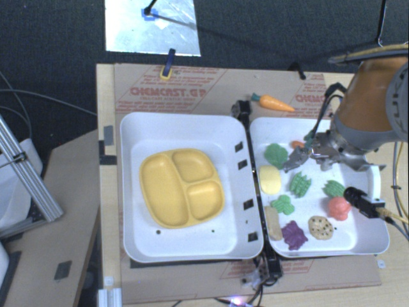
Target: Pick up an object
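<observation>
Hovering over the right bin (382, 240), my gripper (298, 160) hangs low above the toy food, with my arm (374, 98) reaching in from the right side. I cannot tell how the gripper is set; nothing visibly sits in it.

Placement rationale: the pieces lie loosely spread across the bin floor, mostly apart from one another, so several could probably be approached from above. The yellow divided plate (181, 186) lies alone in the left bin (131, 190). A toy carrot (273, 102) rests outside both bins on the board behind them.

Candidate object: the green leafy piece (300, 185) lies closest beneath the gripper, with the round green piece (276, 153) just beside it to the upper left. My judgement is that the leafy piece is the target. Its long axis runs from near edge to far edge of the bin, slightly tilted; which end leads is too small to resolve.
</observation>
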{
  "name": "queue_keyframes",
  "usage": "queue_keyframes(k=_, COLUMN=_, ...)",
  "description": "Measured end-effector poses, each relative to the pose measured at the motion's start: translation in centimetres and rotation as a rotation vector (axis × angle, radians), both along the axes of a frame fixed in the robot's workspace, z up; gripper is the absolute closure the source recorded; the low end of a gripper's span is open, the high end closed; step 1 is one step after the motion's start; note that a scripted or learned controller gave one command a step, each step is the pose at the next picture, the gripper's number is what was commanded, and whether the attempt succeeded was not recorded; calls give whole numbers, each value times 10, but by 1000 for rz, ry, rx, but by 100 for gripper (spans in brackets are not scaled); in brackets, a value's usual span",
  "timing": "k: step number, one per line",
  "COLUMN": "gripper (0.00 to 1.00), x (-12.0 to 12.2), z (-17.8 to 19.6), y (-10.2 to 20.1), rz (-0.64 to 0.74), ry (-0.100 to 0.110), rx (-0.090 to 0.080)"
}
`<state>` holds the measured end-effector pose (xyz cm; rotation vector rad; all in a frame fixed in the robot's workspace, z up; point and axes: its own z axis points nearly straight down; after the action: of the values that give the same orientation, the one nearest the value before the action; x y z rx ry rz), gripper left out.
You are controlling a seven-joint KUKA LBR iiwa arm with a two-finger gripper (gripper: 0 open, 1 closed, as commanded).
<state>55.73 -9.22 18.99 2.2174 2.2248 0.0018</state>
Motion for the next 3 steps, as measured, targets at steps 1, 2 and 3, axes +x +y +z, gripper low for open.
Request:
queue_keyframes(k=1, gripper=0, x=-11, z=-56, y=-43, rz=-6, ry=5, rx=-2)
queue_keyframes(k=2, gripper=0, x=-74, z=-35, y=-74, rz=-8, ry=2, rx=-1)
queue_keyframes(k=3, gripper=0, x=-31, z=36, y=32, rz=13, ry=-10, rx=3)
